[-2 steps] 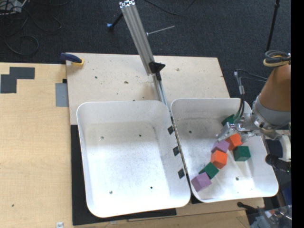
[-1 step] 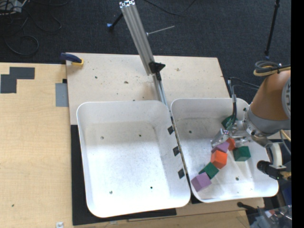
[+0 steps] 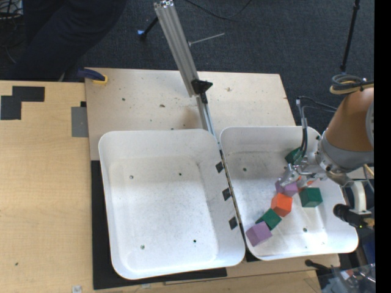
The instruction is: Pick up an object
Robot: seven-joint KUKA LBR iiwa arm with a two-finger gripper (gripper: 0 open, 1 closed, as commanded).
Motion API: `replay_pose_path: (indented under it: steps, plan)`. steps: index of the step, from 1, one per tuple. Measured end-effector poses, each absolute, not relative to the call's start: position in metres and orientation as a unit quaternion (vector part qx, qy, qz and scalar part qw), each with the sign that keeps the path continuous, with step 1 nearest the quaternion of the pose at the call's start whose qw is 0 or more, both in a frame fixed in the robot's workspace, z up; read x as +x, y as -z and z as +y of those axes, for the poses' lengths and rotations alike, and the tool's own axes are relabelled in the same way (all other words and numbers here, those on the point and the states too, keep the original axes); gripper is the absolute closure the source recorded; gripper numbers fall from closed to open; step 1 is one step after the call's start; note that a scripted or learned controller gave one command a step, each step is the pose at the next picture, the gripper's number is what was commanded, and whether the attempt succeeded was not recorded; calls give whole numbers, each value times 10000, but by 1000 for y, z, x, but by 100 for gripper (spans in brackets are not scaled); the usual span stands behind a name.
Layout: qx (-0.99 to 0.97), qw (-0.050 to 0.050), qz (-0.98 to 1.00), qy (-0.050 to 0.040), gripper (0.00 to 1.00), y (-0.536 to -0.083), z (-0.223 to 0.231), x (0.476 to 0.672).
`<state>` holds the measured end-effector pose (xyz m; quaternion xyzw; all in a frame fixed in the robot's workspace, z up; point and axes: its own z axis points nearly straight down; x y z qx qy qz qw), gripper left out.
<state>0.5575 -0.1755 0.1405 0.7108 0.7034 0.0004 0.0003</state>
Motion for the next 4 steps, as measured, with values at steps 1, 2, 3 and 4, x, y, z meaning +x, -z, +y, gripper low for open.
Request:
replay_pose_path:
  steps: [1, 2, 3, 4]
  plan:
    - [7072, 12, 7070, -7, 100, -203, -176, 554]
    - [7069, 8, 7073, -3, 100, -246, -179, 559]
    - [7064, -5, 7078, 3, 100, -270, -180, 559]
    - [7056, -8, 7086, 0, 100, -272, -135, 577]
